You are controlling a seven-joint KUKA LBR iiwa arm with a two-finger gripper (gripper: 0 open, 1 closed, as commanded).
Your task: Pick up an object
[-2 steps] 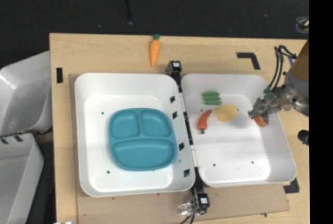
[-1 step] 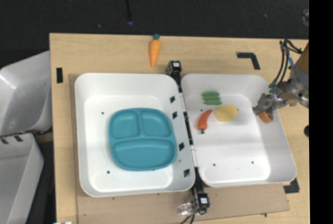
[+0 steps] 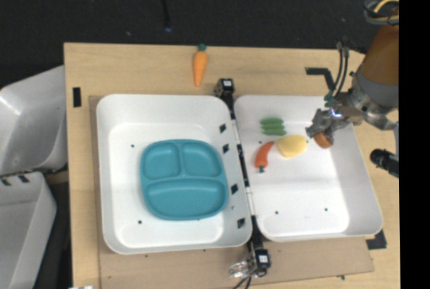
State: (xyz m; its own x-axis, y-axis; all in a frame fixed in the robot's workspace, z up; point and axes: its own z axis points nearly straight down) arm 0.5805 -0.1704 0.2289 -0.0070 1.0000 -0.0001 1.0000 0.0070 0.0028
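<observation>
- Fingers of the gripper are low over the right bin, at its upper right part; whether they are open or closed cannot be told, since the metal parts blur together at this size.
- Just below the tips sits a small orange-brown object, touching or nearly touching them. It may lie between the fingers or only beside them; the view does not settle which, so no hold can be claimed.
- Candidate things lie close together: a yellow lemon-shaped toy just left of the orange-brown object, a red-orange pepper-like piece further left, and a green pod-like piece above them.
- Risk 1: a closing stroke on the small piece could pinch only its edge, so that it slips out on the lift.
- Risk 2: the lemon-shaped toy is so near that a finger could strike it and roll it away, or wedge both pieces together.
- Risk 3: the bin's right wall is near; a drift rightward could bring the fingers against it.
- Left bin holds a blue divided plate, well apart from the action.
- An orange carrot toy lies on the desk above the bins, outside both.
</observation>
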